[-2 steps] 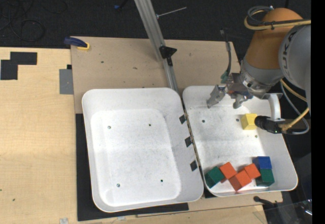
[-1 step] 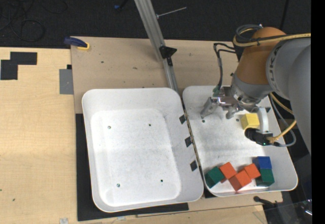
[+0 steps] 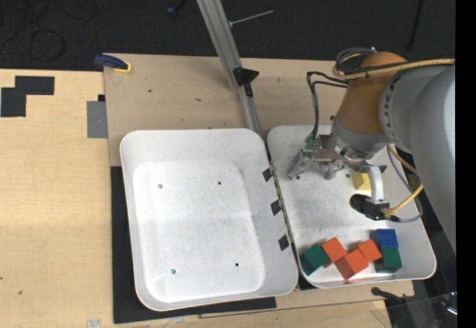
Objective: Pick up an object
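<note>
My gripper [image 3: 306, 161] hangs low over the far left part of the right bin [image 3: 327, 204], below the orange-banded wrist [image 3: 364, 107]. Nothing shows in it. The blocks lie in a cluster at the bin's near right corner, well apart from the gripper: a green block [image 3: 315, 257], three orange blocks [image 3: 334, 248] [image 3: 352, 265] [image 3: 369, 251], a blue block [image 3: 385, 237] and another green one [image 3: 389, 260]. A yellow piece [image 3: 362, 181] peeks out beside the arm near the bin's right side, partly hidden.
The left bin [image 3: 197, 215] lies beside the right one, with black clips [image 3: 274, 206] along the shared edge. A slanted aluminium rail [image 3: 223, 36] rises behind the bins. A black cable end [image 3: 368, 207] hangs off the arm over the right bin.
</note>
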Controlling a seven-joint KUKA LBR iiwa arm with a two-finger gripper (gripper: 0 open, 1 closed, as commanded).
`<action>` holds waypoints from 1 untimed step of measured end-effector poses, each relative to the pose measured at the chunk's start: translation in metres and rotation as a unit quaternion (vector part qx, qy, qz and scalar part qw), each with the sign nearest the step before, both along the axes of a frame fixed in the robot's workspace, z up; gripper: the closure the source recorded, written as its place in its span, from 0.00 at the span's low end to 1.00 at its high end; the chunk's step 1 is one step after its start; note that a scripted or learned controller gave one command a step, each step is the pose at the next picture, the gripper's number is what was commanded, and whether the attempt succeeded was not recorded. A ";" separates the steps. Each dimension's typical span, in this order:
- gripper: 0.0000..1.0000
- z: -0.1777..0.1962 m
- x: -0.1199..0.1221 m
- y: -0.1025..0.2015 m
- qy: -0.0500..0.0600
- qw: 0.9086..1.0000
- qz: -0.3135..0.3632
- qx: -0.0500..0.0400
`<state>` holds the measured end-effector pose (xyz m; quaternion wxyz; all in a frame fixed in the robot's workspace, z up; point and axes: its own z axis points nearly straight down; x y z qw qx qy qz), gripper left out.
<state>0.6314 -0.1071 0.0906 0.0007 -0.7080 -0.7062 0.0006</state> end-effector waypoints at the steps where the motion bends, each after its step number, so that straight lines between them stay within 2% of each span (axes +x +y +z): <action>1: 1.00 0.005 -0.001 0.009 0.004 1.000 0.003 0.008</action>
